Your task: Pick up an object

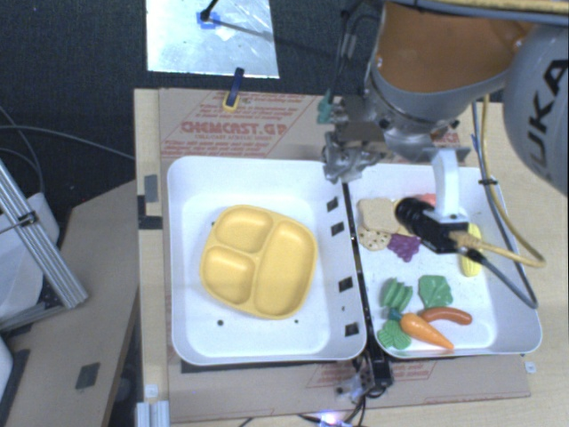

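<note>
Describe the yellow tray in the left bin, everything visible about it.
The yellow tray looks like smooth moulded plastic, a rounded square with three compartments: two smaller ones on one side and one longer beside them. It lies flat, open side up, turned slightly askew, near the middle of the left bin. Nothing lies in it, and the gripper is apart from it.

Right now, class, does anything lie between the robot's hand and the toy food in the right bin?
Nothing visible does. The hand hangs at the bins' divider, and the beige toy bread slice lies just beside it, uncovered.
</note>
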Robot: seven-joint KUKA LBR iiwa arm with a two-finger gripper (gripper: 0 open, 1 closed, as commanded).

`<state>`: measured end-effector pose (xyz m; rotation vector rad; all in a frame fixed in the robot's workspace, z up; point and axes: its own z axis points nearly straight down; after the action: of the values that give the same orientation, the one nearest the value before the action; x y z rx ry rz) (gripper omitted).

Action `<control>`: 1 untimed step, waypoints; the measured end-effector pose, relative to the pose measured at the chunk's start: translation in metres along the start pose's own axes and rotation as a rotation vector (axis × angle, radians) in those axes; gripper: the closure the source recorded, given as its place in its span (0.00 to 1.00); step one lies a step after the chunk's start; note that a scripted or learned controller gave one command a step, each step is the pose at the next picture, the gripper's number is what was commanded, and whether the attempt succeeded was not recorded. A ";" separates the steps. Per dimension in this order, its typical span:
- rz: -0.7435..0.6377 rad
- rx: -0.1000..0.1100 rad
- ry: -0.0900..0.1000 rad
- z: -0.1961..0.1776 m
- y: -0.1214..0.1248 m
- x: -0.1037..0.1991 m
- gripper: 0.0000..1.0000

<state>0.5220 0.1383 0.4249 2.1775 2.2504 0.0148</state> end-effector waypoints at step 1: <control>-0.005 -0.002 0.000 -0.011 0.001 0.000 1.00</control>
<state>0.5227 0.1382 0.4358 2.1709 2.2538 0.0170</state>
